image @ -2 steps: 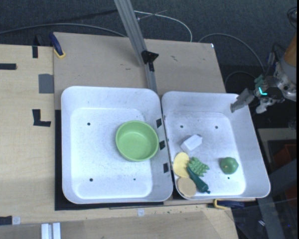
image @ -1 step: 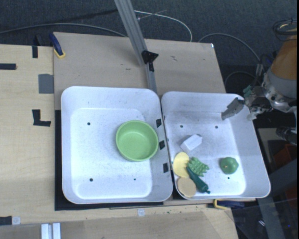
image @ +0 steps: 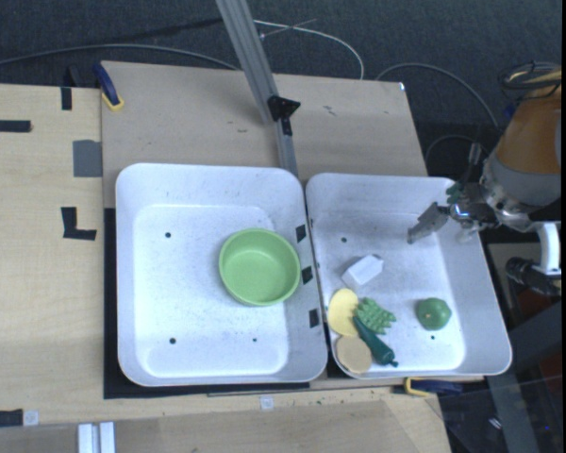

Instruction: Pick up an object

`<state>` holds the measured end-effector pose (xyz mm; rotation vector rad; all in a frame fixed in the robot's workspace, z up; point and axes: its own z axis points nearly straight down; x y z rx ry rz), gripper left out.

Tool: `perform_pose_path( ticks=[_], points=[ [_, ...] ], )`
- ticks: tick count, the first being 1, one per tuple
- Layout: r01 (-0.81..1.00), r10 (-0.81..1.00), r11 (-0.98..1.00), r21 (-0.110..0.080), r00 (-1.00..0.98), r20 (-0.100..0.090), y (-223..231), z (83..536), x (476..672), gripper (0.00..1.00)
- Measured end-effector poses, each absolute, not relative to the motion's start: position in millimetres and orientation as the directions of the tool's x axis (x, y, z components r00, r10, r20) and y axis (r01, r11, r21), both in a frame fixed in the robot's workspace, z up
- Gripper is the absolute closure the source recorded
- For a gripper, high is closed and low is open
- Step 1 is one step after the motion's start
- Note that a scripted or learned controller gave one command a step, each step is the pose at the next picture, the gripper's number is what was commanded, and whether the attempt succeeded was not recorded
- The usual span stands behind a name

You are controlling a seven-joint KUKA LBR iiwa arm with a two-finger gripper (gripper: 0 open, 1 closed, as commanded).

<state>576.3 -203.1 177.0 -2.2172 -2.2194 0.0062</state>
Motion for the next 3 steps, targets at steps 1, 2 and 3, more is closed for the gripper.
perform_pose_path(
  ticks=[1, 2, 3],
  points=[
    [1.000, 1.000, 0.001, -0.009, -0.001, 0.002, -198, 113, 571.9, 0.00],
    [1.000, 1.000, 0.003, -0.003, -0.003, 0.001, -198, 127, 573.8, 1.00],
    [1.000, 1.000, 0.001, 0.002, -0.001, -0.001, -198, 169, 570.9, 1.00]
  ],
)
